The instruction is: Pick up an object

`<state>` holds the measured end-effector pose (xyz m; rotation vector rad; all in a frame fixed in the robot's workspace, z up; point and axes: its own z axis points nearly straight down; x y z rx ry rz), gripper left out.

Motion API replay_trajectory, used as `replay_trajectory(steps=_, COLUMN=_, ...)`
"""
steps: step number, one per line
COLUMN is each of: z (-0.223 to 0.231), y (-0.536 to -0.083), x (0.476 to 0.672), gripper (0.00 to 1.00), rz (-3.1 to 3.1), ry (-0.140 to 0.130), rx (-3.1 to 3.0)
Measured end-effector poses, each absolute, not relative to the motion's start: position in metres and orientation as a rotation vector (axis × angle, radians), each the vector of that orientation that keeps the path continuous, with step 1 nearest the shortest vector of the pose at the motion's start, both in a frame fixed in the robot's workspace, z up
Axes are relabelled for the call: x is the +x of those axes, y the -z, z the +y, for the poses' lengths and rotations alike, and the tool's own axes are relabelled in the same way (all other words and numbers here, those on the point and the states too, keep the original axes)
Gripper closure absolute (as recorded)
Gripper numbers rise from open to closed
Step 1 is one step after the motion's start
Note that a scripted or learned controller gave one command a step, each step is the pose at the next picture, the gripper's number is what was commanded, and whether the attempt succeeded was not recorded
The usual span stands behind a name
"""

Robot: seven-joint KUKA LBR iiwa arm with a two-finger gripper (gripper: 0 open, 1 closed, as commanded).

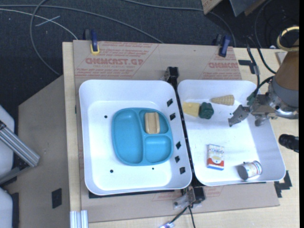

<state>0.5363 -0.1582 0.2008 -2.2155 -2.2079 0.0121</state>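
Pincer: the pincer [248, 116] sits over the right bin's upper right part, its two fingers spread wide with nothing between them; one fingertip [234, 121] hangs just above the bin floor.
Arm: grey arm [289, 87] reaches in from the right edge, above the right bin's rim.
Right bin: white bin [237, 141] holding five things.
Cone: a pale cone-shaped piece [223, 99] lies near the top, left of the pincer and apart from it.
Wedge and green lump: a yellow wedge [191, 109] touches a dark green lump [206, 110], both left of the pincer.
Box: a small red and white box [215, 156] lies lower in the bin.
Can: a small silver can [250, 170] lies on its side near the lower right corner.
Left bin: white bin [95, 127] holding a blue divided tray [128, 137], with a tan bread-like block [152, 122] in the tray's upper right compartment.
Bench: bench [71, 141] carries both bins side by side.
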Motion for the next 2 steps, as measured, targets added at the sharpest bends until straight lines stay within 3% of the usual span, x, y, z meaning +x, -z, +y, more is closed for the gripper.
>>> replay_trajectory(steps=1, z=-0.158, y=-0.208, x=0.539, gripper=0.0, rz=-2.221, ry=0.0, rx=-2.22)
replay_trajectory(steps=2, z=-0.152, y=-0.155, x=0.529, gripper=0.0, rz=-2.215, ry=-0.004, rx=-2.216)
